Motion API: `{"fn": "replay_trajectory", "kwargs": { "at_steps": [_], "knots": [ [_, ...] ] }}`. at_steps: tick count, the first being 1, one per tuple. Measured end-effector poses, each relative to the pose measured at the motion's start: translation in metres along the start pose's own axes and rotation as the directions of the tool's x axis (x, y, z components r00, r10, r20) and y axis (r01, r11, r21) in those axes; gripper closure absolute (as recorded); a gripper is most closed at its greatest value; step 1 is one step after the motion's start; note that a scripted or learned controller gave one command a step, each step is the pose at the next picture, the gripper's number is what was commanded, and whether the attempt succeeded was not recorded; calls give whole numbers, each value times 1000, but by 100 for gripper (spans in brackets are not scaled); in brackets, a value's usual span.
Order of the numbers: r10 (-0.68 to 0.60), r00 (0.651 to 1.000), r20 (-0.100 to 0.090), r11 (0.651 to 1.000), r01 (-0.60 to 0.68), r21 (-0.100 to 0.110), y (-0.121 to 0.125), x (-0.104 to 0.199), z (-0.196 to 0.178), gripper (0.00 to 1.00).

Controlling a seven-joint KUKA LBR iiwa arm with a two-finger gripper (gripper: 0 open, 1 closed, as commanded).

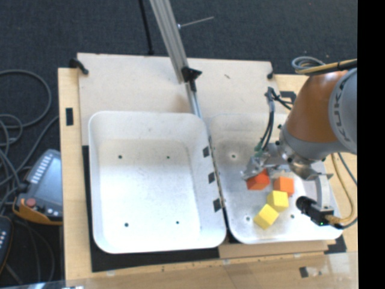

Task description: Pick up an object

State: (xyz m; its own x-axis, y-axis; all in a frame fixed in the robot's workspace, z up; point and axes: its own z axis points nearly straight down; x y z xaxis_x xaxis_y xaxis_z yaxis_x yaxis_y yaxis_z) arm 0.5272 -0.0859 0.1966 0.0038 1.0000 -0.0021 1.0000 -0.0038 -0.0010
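Gripper [255, 170] sat low in right bin [240, 131], touching orange block [258, 181]; couldn't tell its state. Block looked light, rigid, likely foam, so pinching two flat opposite faces seemed best

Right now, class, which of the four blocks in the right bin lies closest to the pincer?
The orange block farthest left, right beside the pincer. The other orange block and both yellow blocks lie farther down the right bin.
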Motion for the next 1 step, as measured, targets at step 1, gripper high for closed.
{"fn": "replay_trajectory", "kwargs": {
  "at_steps": [1],
  "knots": [
    [-14,1000,-5,1000,14,0,-14,102,0,100]
  ]
}}
